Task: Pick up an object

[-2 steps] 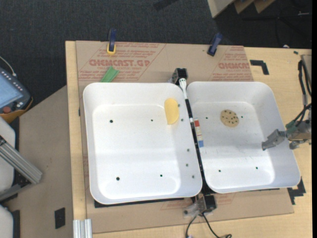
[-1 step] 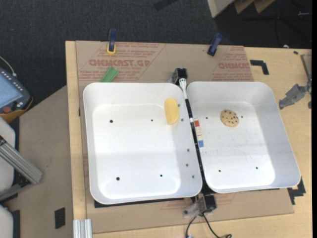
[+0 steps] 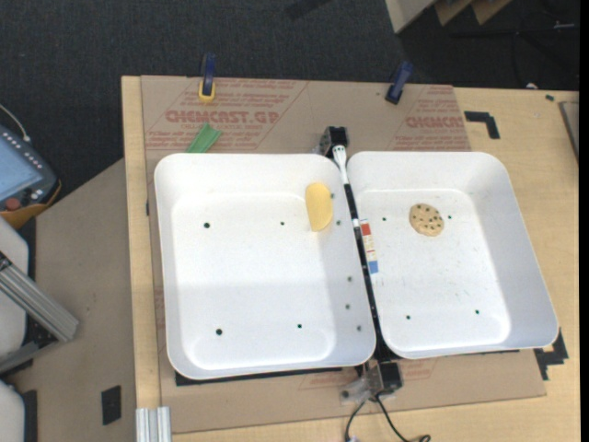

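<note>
Cookie right bin, yellow piece left bin

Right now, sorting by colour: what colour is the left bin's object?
Pale yellow object, per the camera view.

Lab bench with clamped bins

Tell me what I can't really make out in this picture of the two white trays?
- Yellow object in the left bin, camera view: too small and soft to tell what it is.
- Speckled round object in the right bin: probably a cookie, its detail too fine to confirm.
- Print on the strip between the bins: too small to read.
- Screen device: cut off by the left edge.
</note>
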### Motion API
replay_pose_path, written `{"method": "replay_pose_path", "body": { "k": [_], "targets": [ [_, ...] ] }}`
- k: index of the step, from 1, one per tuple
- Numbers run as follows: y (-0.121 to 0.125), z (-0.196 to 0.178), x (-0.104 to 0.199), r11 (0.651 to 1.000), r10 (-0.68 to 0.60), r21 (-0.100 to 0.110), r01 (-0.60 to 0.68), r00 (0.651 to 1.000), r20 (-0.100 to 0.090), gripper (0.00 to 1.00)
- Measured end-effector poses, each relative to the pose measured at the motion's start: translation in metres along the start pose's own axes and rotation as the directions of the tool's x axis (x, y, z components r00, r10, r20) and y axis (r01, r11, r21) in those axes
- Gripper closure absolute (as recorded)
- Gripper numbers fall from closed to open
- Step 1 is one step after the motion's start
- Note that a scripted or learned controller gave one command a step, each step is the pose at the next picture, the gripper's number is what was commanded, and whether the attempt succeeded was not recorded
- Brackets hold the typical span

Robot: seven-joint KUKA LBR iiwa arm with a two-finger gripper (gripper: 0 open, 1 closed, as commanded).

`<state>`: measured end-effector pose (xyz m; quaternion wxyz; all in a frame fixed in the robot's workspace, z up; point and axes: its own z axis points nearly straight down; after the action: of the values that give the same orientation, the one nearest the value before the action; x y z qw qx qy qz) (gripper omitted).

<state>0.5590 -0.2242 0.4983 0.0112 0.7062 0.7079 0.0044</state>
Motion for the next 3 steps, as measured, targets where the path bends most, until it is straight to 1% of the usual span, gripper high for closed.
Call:
{"method": "replay_pose_path", "body": {
  "k": [1,3],
  "targets": [
    [0.0,-0.001,0.0,1.0,0.001,0.015,-0.001,1.0,-0.004,1.0],
    [0.001,-0.022,0.0,1.0,0.0,0.007,0.0,1.0,0.003,1.0]
  ]
}}
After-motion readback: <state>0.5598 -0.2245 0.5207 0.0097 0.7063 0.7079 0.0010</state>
